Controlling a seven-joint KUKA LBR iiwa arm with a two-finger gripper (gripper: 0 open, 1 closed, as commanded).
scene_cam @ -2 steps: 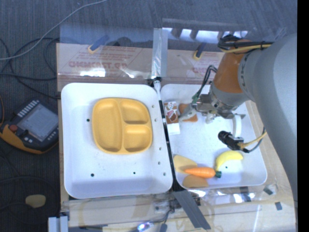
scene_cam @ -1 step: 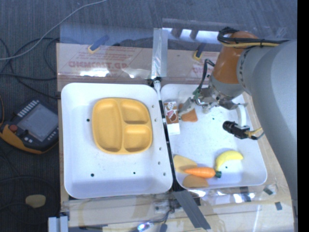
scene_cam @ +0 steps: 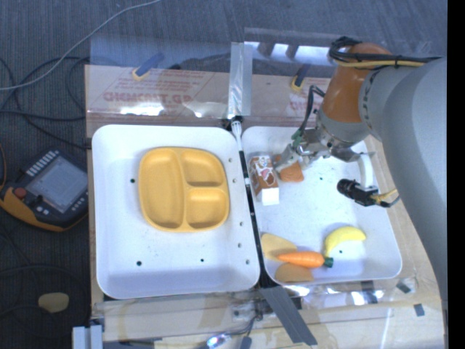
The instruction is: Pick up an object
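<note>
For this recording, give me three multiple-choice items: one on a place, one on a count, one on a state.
1. Where does the yellow divided plastic plate lie?
A. in the left white bin
B. in the right white bin
C. on the grey carpet

2. How many compartments does the plate have?
A. two
B. three
C. five

3. How does the orange toy carrot lie?
A. standing upright
B. flat, near the right bin's front wall
C. on the plate

Answers: 1 A, since the plate fills the middle of the left bin. 2 B, one long section and two smaller ones. 3 B, it lies flat beside the yellow toy banana, far from the gripper at the bin's back.
</note>
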